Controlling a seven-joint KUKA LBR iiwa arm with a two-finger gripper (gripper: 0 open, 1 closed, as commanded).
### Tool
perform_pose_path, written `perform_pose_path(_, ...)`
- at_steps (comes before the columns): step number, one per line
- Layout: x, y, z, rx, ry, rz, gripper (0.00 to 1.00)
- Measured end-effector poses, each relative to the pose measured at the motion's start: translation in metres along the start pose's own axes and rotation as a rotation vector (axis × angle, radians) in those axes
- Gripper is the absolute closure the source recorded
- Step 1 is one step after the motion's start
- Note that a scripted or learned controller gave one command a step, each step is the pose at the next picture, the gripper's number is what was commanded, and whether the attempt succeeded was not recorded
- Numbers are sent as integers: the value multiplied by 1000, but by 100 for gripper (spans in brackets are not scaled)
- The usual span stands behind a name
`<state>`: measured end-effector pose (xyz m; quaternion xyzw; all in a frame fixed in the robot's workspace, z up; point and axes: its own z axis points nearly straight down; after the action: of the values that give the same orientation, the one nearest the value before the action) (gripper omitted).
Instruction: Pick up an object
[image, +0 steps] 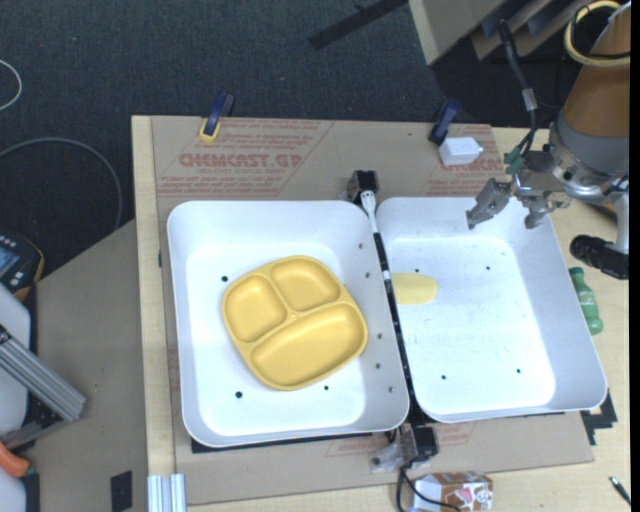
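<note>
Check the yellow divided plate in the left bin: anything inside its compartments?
The yellow plate shows three bare compartments. Whatever lies under it on the left bin floor is covered.

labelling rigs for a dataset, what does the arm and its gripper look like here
The grey KUKA arm with an orange band above the wrist ends in a silvery metal two-finger gripper with slim grey fingers. A dark cable runs down beside it, and small green parts sit near the wrist.
</note>
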<state>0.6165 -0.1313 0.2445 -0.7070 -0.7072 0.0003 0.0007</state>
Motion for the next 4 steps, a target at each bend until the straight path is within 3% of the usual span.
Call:
perform_pose_path(1, 57, -80, -96, -7, 1, -5, 0)
perform_pose_path(2, 141, -118, -231, -18, 3, -11, 0)
perform_pose_path(3, 136, -117, -233, -7, -1, -2, 100)
perform_pose_path(4, 170, -139, -168, 7, 0, -3, 100)
